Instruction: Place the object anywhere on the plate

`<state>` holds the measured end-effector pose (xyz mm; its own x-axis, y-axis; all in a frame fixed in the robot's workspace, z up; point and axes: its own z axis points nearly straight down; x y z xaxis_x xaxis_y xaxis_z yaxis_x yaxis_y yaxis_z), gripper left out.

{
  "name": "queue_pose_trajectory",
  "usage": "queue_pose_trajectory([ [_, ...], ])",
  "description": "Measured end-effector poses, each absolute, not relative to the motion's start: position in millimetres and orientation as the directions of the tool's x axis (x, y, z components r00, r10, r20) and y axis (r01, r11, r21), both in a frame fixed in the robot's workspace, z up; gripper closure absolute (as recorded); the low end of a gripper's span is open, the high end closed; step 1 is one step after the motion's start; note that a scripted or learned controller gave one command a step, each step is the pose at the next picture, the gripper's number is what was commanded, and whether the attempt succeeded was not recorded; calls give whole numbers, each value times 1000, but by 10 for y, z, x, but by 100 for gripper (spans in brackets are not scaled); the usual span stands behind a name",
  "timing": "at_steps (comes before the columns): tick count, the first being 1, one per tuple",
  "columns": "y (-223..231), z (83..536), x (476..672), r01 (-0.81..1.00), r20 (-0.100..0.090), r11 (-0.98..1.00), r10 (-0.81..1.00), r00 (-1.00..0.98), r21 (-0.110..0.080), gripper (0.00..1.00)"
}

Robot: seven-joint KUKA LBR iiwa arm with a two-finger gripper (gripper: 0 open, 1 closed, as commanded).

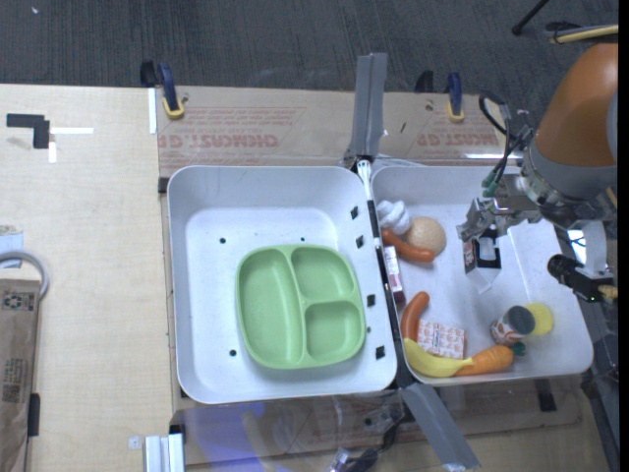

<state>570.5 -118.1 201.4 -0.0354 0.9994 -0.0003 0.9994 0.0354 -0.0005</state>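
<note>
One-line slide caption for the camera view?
Gripper hovers over the right white bin of toy food; green three-compartment plate waits in the left white bin.

The light is bright and even, and it seems to come from above. The two white bins are almost overexposed, so their walls lose detail, while the dark floor at the top stays dim. Shadows are soft and short; a faint one lies under the green plate on its lower side. A pale bluish reflection shows at the bottom edge, below the left bin. The picture is a little soft overall, and small things in the right bin look slightly blurred. The orange band of the arm is out of focus.
</note>
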Motion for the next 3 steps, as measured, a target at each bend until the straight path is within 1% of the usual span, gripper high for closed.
queue_pose_trajectory([
  [1, -368, 1902, 5641, 978, 0, 210, 978, -210, -4, 100],
  [2, 558, 1907, 5522, 925, 0, 381, 925, -381, -3, 100],
  [3, 554, 1908, 5523, 925, 0, 380, 925, -380, -3, 0],
])
